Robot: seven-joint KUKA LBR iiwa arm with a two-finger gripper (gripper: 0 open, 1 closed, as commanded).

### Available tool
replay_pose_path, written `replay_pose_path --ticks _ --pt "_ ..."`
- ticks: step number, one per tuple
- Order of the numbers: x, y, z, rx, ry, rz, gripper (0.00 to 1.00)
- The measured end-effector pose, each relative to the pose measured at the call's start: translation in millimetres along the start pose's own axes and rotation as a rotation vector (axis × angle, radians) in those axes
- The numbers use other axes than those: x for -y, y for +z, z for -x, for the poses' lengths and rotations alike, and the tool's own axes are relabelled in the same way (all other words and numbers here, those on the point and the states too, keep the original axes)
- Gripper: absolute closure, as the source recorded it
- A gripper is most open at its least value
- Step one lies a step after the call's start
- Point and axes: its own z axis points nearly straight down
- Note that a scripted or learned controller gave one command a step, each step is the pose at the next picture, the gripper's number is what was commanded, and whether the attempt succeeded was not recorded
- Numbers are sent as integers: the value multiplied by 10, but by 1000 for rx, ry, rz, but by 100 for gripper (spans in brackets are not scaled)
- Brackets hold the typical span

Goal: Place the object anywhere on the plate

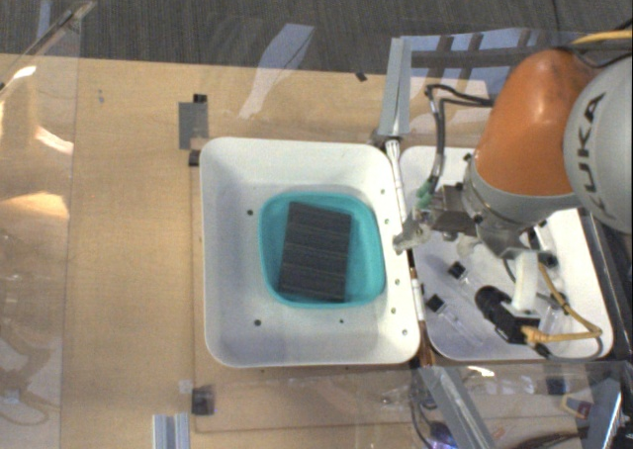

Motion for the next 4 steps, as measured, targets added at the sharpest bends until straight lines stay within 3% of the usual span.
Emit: replay_pose_path --ticks 1,2,3,4 --pt "-823 -60 -11 1 -1 1 0" --pt "-1244 -1115 592 3 -1 7 0" --pt "-497 -1317 1437 4 212 5 0" --pt "-102 -1781 1901 5 313 7 0"
